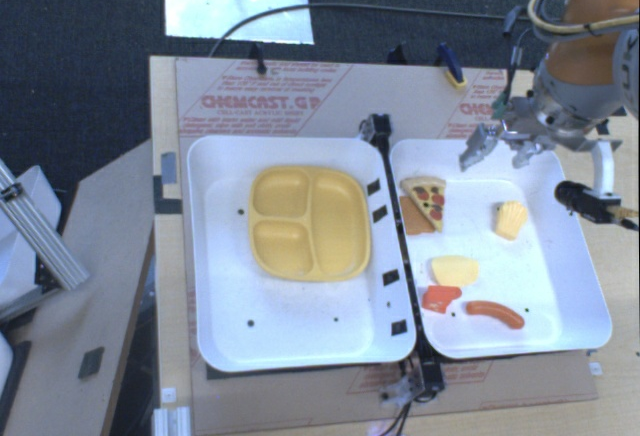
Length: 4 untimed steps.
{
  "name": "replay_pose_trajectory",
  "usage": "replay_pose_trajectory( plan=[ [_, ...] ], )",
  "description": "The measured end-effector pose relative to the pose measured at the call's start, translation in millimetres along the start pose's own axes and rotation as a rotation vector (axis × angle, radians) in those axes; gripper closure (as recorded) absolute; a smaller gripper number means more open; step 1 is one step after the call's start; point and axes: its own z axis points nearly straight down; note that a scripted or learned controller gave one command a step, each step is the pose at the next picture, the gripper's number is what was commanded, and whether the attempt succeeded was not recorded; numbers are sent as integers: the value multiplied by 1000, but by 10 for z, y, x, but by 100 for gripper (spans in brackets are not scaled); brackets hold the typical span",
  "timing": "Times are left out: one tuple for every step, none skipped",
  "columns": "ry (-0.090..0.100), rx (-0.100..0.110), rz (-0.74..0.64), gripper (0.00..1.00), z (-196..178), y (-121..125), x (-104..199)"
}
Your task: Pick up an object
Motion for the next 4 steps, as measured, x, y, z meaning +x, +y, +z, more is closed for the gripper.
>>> replay_pose_trajectory(
  plan=[
    [-1,-13,-2,0,-81,22,3],
    [-1,-11,0,0,384,-38,-57],
    [-1,-9,1,0,839,37,-102],
    [-1,-9,1,0,1284,86,-160]
  ],
)
